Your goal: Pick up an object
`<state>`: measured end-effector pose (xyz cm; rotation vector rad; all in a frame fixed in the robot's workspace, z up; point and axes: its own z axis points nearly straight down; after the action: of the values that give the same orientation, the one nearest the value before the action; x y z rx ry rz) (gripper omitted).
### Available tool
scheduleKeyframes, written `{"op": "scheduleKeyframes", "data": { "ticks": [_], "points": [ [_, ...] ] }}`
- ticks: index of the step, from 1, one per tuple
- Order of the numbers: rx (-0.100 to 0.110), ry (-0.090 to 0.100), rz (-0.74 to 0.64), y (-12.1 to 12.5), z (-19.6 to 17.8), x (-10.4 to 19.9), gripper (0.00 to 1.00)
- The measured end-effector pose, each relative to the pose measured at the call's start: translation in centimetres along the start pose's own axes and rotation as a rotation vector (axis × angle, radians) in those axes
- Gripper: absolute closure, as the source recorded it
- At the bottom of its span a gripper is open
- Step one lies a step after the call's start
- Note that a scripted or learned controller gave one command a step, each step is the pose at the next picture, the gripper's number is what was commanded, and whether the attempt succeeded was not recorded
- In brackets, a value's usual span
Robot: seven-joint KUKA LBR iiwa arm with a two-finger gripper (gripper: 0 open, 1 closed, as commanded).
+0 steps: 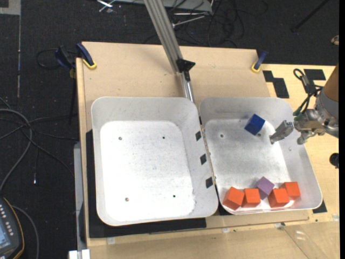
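A blue cube (pixel 255 124) lies near the back of the right bin (pixel 302 161). Along that bin's front wall sits a row of several orange cubes (pixel 233 197) (pixel 252 197) (pixel 278 197) (pixel 292 190), with a purple cube (pixel 264 186) among them. My gripper (pixel 292 134) hangs over the right bin's right side, just right of the blue cube and apart from it. It is open, and nothing sits between its fingers (pixel 280 131).
The left bin (pixel 102 144) stands beside the right one, with a dark divider strip (pixel 205 158) between them. A metal pole (pixel 164 28) slants in from the top to the bins' back edge. Clamps (pixel 86 58) (pixel 259 62) grip the bench's far corners.
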<state>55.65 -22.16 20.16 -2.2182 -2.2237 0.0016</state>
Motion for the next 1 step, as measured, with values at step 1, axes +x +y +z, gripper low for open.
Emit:
{"op": "scheduleKeyframes", "data": {
  "ticks": [1],
  "points": [
    [-0.003,-0.002,-0.003,5.85,10.90,-0.18,0.00]
  ]
}}
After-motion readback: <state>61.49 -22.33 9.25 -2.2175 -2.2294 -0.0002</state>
